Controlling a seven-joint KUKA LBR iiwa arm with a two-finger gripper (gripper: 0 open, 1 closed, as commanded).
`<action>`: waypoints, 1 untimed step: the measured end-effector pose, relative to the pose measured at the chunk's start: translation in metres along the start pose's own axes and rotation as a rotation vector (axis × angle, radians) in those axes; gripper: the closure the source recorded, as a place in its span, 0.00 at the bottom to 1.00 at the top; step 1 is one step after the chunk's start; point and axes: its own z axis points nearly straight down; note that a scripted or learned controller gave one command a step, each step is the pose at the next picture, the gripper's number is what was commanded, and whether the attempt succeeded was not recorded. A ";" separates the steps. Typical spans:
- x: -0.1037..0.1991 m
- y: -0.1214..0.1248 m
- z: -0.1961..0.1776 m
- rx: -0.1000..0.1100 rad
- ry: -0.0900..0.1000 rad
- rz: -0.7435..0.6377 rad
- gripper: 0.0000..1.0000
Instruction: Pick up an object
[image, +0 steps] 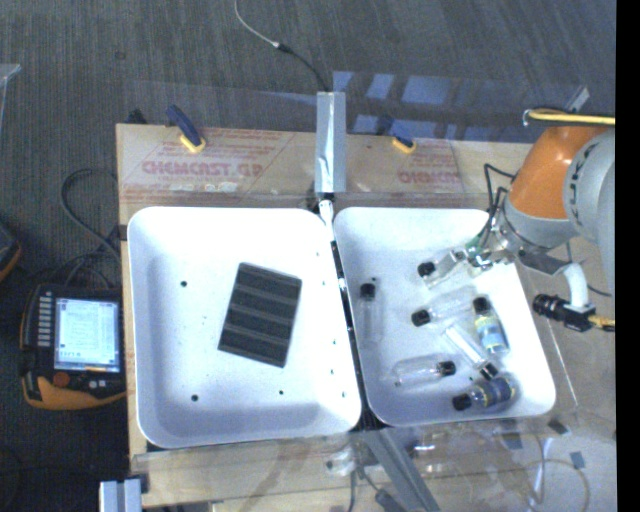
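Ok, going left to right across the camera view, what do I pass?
Handheld pendant → left bin → dark ribbed block → right bin → small black-capped vial → arm's orange band.

Robotics lab: clamped bench (240, 165), teach pendant (75, 345), white bins (160, 240), cables.

Two white bins: left bin (150, 330), right bin (400, 225). One dark ribbed slab (260, 314) in the left bin. About six clear bottles with black caps (440, 268) in the right bin; some overlap, so exact count uncertain. One handheld screen unit (75, 345) left of the bench. Two clamps (185, 127) at the back edge.
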 end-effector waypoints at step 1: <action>0.003 0.023 0.002 0.009 -0.005 -0.015 0.00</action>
